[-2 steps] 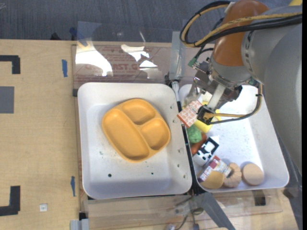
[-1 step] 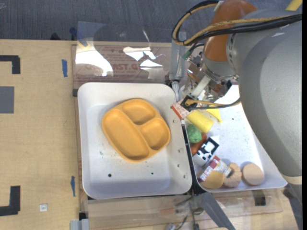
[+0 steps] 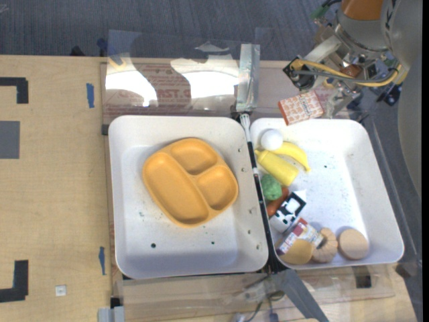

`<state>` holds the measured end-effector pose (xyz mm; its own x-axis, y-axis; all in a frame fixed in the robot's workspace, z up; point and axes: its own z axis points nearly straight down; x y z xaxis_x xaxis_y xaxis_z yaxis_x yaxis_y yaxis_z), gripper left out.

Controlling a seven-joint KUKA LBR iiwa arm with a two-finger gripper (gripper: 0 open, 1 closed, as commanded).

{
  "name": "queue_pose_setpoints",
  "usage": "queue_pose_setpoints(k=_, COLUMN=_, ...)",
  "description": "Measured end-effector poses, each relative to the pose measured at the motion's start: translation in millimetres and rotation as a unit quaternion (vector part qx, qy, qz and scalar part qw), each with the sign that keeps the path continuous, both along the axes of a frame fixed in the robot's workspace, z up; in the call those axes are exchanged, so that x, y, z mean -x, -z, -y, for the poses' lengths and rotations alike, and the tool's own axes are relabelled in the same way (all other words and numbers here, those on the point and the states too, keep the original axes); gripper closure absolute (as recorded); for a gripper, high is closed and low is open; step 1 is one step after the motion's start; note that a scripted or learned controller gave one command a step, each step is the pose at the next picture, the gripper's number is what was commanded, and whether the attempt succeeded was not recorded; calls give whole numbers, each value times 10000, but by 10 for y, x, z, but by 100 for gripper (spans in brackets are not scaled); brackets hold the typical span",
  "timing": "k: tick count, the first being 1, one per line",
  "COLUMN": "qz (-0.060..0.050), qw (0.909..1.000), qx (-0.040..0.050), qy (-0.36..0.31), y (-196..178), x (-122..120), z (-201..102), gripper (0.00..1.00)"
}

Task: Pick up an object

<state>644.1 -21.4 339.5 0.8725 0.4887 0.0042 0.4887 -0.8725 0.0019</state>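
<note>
From my remote console, the grey arm [image 3: 392, 19] reaches in at the frame's two o'clock, its orange band [image 3: 365, 4] above a tangle of yellow cables [image 3: 338, 69]. The gripper [image 3: 333, 92] hangs over the far rim of the right bin [image 3: 348, 180]; from this angle I cannot tell whether the claw is open or closed. A red-and-white patterned packet [image 3: 305, 107] sits just beside it, toward its eight o'clock, overlapping that bin's far edge. I cannot say whether the claw has hold of it.

The other goods crowd the right bin's nine o'clock side. A white ball [image 3: 271, 139] touches a banana [image 3: 293, 154] and a yellow block [image 3: 276, 168], with a green piece [image 3: 271, 188] below them. Next comes a black-and-white box [image 3: 290, 210], then a small labelled bottle [image 3: 297, 236]. Along the near edge, at six o'clock, lie two brown lumps [image 3: 326, 244] and a tan egg [image 3: 353, 242].

The left bin [image 3: 134, 233] holds an orange divided plate [image 3: 191, 180] near its centre. Beyond it, at twelve o'clock, shiny plastic film [image 3: 174, 82] covers a cardboard strip.
</note>
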Motion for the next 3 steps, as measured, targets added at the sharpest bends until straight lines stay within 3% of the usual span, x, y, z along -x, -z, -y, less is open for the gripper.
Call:
queue_pose_setpoints(k=1, qz=-58, qw=9960, qx=-4, qy=886, y=885, x=299, z=-636, gripper=100)
queue_pose_setpoints(k=2, qz=-69, qw=9948, qx=3, qy=1012, y=1419, x=763, z=-419, gripper=100)
queue_pose_setpoints(k=3, qz=-48, qw=9881, qx=-12, qy=1541, y=1077, x=1223, z=-135, gripper=100)
